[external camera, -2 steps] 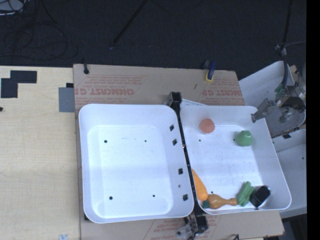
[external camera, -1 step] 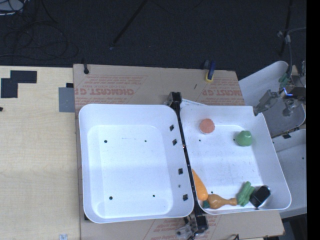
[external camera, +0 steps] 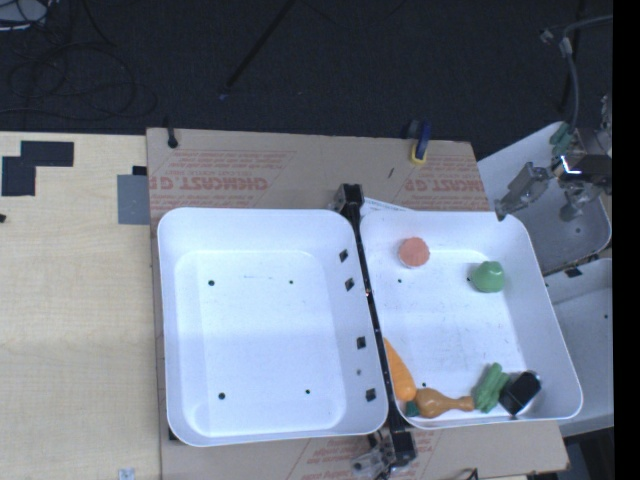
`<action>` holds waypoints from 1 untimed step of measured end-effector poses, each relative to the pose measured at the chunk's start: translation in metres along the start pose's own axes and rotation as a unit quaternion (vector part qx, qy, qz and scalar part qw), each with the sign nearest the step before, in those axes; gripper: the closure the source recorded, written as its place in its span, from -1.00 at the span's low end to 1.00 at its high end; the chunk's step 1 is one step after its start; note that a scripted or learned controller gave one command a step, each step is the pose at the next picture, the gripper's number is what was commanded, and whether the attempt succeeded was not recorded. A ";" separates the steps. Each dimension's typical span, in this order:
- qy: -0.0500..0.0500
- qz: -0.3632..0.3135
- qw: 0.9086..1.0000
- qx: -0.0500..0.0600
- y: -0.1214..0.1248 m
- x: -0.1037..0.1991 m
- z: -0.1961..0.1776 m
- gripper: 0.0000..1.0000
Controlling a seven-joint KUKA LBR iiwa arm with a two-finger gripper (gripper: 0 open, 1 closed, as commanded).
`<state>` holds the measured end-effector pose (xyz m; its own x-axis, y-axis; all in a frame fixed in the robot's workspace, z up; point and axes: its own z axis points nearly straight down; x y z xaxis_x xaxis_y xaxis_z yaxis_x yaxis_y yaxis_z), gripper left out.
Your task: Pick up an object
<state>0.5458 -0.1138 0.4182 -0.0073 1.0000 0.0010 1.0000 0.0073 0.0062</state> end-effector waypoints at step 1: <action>-0.001 0.004 1.000 0.000 -0.050 -0.019 -0.065 -1.00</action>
<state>0.4953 -0.1336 0.4825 0.0011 1.0000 -0.0016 1.0000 -0.0011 0.0059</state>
